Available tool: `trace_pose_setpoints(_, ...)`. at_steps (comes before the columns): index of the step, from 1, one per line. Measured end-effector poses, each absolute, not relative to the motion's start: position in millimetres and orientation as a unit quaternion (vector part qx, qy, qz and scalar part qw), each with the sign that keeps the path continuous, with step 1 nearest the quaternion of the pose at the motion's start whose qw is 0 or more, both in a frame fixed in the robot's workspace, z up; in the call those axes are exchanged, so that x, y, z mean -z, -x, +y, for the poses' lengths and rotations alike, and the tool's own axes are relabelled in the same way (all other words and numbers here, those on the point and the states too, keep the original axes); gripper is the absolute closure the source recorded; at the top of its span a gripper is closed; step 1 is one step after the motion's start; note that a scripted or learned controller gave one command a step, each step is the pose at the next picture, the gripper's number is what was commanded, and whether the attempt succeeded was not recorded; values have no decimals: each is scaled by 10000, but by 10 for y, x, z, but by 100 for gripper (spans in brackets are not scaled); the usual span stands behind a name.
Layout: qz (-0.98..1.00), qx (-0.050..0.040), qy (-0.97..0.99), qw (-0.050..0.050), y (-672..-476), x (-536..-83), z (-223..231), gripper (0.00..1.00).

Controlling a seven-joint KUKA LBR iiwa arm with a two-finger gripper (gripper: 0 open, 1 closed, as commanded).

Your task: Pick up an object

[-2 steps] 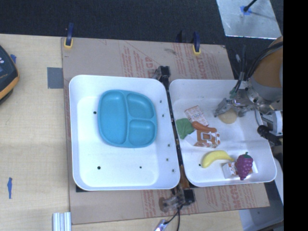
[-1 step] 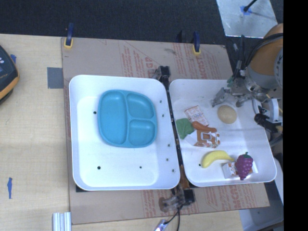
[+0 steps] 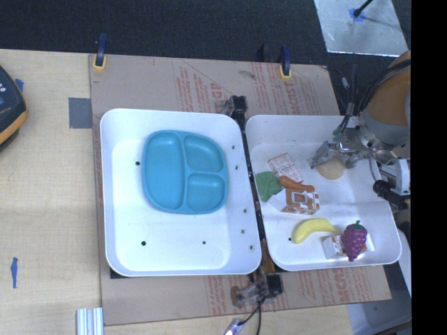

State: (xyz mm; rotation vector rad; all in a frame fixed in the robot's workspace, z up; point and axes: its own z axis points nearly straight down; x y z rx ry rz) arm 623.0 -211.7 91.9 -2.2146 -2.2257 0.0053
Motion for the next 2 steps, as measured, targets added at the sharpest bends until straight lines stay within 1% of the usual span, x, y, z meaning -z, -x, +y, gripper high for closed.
trace_pose_setpoints(1,-7097,-1,7045,-32,-6261,-1076,-2134,100)
trace_pose_setpoints(2,-7088,-13,7054,10,-5250,-1461,-1938,100)
